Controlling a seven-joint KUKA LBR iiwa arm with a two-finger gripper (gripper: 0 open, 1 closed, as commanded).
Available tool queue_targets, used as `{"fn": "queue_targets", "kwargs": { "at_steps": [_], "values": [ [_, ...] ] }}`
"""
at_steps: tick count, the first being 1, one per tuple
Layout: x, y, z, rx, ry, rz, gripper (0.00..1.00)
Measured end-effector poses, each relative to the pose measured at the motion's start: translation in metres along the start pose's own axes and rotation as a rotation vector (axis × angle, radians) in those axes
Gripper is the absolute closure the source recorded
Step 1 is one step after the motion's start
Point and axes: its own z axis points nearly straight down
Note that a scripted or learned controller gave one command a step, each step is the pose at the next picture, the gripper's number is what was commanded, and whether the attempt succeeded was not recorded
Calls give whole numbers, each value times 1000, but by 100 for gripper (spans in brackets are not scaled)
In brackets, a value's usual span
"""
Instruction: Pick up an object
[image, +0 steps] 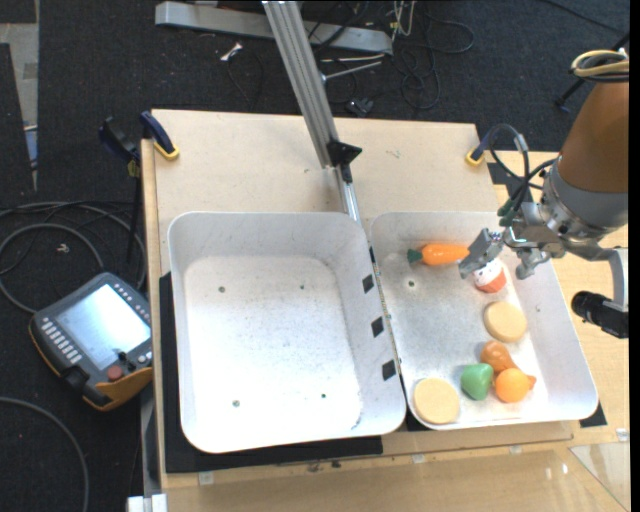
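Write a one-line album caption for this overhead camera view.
Robot gripper hovering over toy foods in the right bin, beside a carrot.

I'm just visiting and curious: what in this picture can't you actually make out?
- Small red-and-white object: partly covered by the robot's grey hand; its shape is unclear.
- Hand: too small to tell whether it grips anything.
- Small orange piece: partly behind the green one.

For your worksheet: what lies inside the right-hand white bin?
Inside the right bin: a toy carrot, two tan discs, a green piece, two orange pieces. A red-and-white item sits partly covered by the gripper, so its identity is unclear.
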Motion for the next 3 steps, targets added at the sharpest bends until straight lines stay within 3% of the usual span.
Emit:
{"fn": "queue_targets", "kwargs": {
  "at_steps": [1, 3],
  "values": [
    [0, 1, -3, -5, -1, 2, 0],
    [5, -14, 100, 0, 0, 3, 0]
  ]
}}
